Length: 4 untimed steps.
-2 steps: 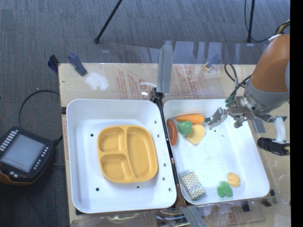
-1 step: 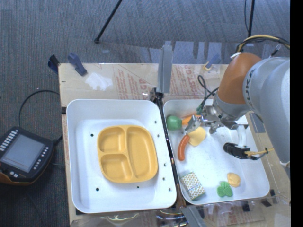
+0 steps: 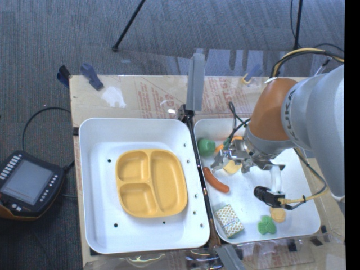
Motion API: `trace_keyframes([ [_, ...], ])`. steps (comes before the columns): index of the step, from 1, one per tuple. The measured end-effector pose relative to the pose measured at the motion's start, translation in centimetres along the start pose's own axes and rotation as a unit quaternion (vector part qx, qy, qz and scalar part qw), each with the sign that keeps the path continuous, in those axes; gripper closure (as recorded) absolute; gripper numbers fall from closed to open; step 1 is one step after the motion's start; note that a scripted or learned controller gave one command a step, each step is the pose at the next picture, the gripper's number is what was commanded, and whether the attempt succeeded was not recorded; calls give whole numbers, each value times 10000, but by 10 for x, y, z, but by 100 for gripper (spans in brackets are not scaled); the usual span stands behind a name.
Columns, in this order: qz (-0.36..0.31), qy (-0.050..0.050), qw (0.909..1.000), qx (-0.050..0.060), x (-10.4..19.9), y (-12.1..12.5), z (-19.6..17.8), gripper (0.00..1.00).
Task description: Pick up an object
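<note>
Bins (image 3: 93,151): 2; yellow tray (image 3: 151,183): 1

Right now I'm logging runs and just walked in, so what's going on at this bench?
The KUKA arm reaches into the right bin, its gripper low by a yellow item, between the green ball and the orange sausage-shaped toy. I can't tell whether anything is grasped. The left bin holds a yellow divided tray.
</note>
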State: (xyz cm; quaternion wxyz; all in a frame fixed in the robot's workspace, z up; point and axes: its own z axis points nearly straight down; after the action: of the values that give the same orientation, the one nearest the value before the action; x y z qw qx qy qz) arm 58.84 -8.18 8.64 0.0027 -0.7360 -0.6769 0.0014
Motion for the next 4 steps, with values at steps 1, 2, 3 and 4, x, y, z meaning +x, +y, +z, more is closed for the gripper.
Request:
trace_keyframes([
  [1, 124, -1, 9999, 6, -9, -50, 1, 0],
  [2, 151, 8, 9999, 23, -9, -50, -8, 100],
  [3, 154, 7, 9999, 26, -9, -50, -7, 0],
  [4, -389, -13, 9992, 43, -17, 54, 3, 0],
])
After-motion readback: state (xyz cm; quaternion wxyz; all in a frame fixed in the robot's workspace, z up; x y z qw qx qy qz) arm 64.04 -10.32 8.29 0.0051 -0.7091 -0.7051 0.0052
